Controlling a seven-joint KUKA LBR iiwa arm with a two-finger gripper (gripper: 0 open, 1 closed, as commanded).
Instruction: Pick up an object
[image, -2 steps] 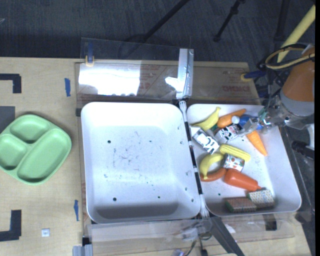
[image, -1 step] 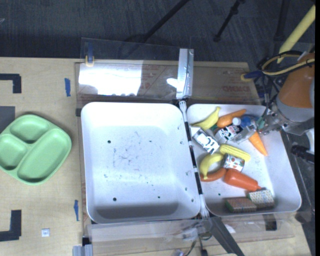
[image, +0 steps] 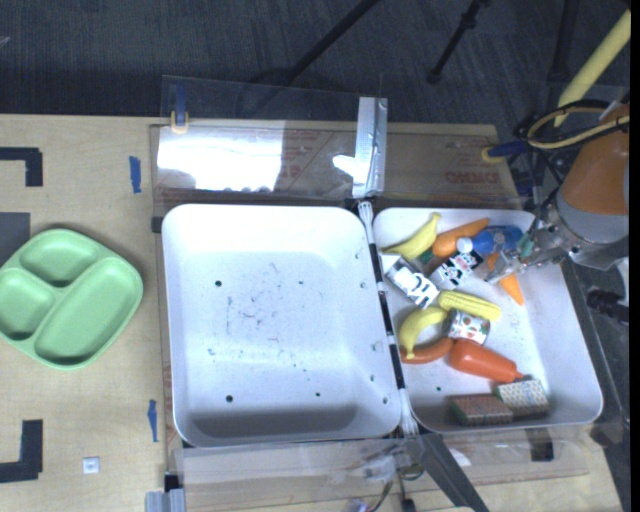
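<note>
Currently I see the pincer (image: 520, 255) at right frame, grip state unclear, orange carrot (image: 511, 289) just below it.

So the arm (image: 598, 185) comes in from the right side of the camera view, up near the top right corner; you can see the orange band on it, with grey below that at the wrist (it's cut off by the frame edge, so not much of the upper arm shows); the wrist slants down and to the left; the end effector (image: 522, 255) sits low at the tip, looking thin and metallic; honestly it's too small and blurry to make out how it's set.
</note>
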